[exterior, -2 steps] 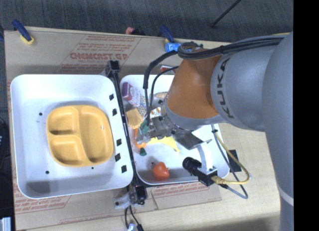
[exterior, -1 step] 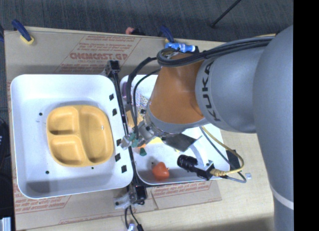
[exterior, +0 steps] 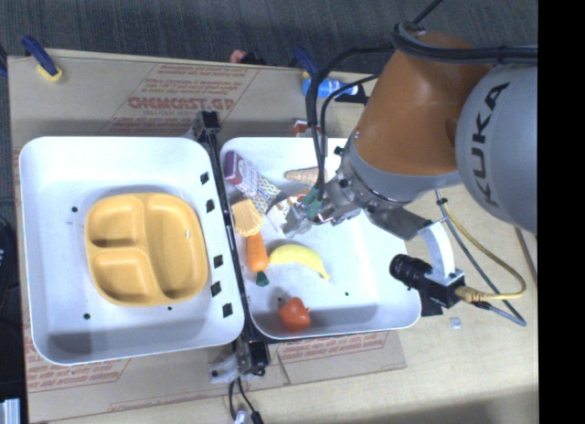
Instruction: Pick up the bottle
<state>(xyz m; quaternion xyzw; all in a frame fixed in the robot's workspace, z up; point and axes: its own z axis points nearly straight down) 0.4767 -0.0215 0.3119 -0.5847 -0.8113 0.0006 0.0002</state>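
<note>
Over the right bin (exterior: 388, 308), the gripper (exterior: 302, 217) hangs low from the grey arm (exterior: 494, 148), whose orange band (exterior: 416, 107) bulks above the wrist. Its fingers point toward the divider between the two bins, but glare and clutter blur their tips, so whether they stand wide, narrow or closed on anything cannot be told. Just beyond the fingertips, toward the divider and slightly farther back, lies what looks like the bottle (exterior: 245, 174), a small item with a purple-and-white label, resting on its side near the bin's rear left corner; it sits close to the fingers, though contact cannot be made out. Directly beside the fingertips on the divider side is a yellow sponge-like block (exterior: 246, 217), and just below that an orange carrot (exterior: 258, 254) lies along the bin's left wall. Nearer the front edge from the fingers, a yellow banana (exterior: 298, 258) curves across the bin floor, and farther forward still sits a red tomato-like fruit (exterior: 293, 313). Behind the fingers, a tan cone shape (exterior: 300, 174) shows against the white floor. Well apart from the fingers, across the divider, the left bin (exterior: 55, 322) holds a yellow sectioned plate (exterior: 146, 247).
</note>
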